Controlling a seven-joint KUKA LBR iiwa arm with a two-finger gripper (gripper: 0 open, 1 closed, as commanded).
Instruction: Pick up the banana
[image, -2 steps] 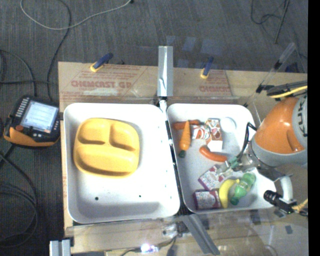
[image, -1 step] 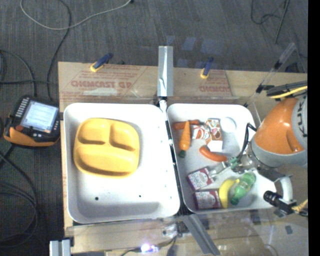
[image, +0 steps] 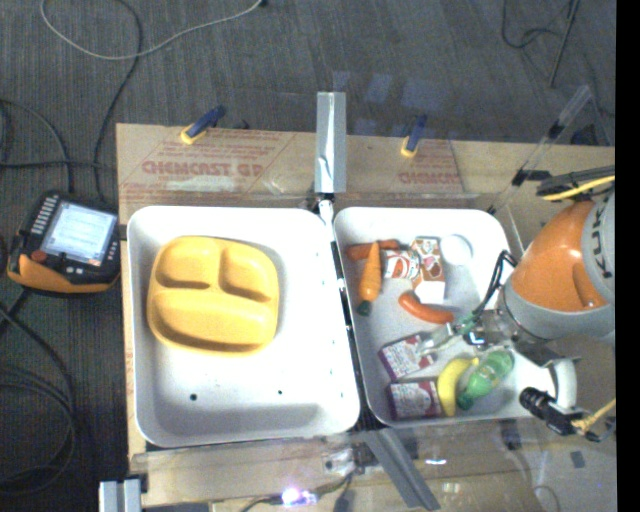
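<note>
Tool (image: 462, 332) hung low over the near right corner of the right bin (image: 352, 330), and from where I stood I could not tell how it was set or whether it had anything. Just below it lay the banana (image: 451, 383), short and yellow, wedged between a green bottle (image: 487, 375) on its right and a dark red packet (image: 411, 399) on its left, so any grasp looked cramped to me. A second red packet (image: 404, 356) sat just above, then a sausage (image: 426, 309), a carrot (image: 370, 271), a red and white carton (image: 415, 262) and a white cup (image: 456, 249) further back; their print was too small to read. The left bin (image: 240, 400) carried a yellow divided tray (image: 213, 292), well apart from the work. On the surface (image: 205, 165) behind, mirrored red lettering seemed to read "CHEMCAST GP". The orange band (image: 562, 262) on the arm bore part of a black "KU".
</note>
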